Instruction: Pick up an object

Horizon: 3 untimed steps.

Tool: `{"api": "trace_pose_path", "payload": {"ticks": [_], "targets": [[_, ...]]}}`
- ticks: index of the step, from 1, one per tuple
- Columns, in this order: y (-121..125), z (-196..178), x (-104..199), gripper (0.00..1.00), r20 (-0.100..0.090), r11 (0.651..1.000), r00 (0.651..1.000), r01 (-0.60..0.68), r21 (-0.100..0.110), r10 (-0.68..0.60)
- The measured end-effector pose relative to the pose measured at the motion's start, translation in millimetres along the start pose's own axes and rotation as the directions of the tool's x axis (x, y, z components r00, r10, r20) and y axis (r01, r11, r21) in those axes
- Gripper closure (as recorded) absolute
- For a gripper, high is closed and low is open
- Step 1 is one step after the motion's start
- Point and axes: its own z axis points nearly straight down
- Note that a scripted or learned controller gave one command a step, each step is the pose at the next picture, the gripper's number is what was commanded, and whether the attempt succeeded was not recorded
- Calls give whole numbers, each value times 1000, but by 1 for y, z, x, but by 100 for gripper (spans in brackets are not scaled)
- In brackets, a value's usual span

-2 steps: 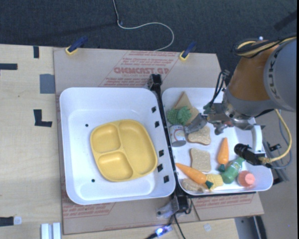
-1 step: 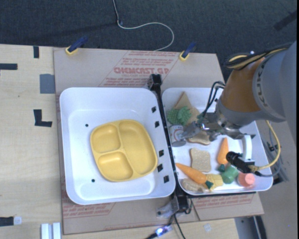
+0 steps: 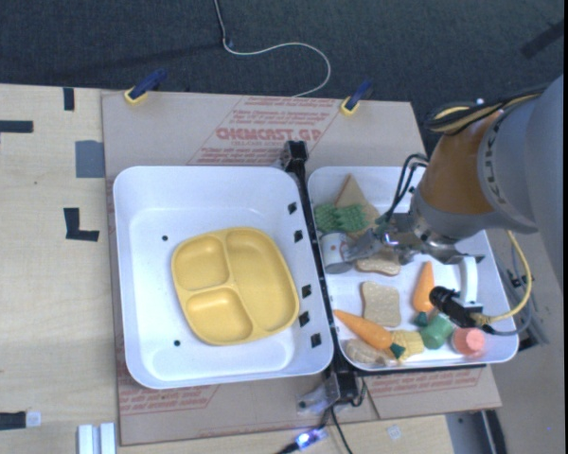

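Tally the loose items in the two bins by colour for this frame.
Yellow: 1, divided plate
Orange: 2, carrot, carrot piece
Green: 2, leafy piece, small block
Tan: 3, wedge, bread slice, flat piece
Pink: 1, pink piece
Total: 9

- red printing runs across the cardboard sheet (image 3: 265, 132) under the bins; the large line looks like "chemgard", not sharp enough to be sure
- smaller lines there are unreadable
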Motion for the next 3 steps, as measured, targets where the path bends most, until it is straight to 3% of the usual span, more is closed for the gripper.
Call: {"api": "trace_pose_path", "payload": {"ticks": [1,3], "targets": [[-2,-7,2,100,-6,1000,1000,3,11,-2],[-5,-112,9,100,-12,1000,1000,7,16,-6]]}}
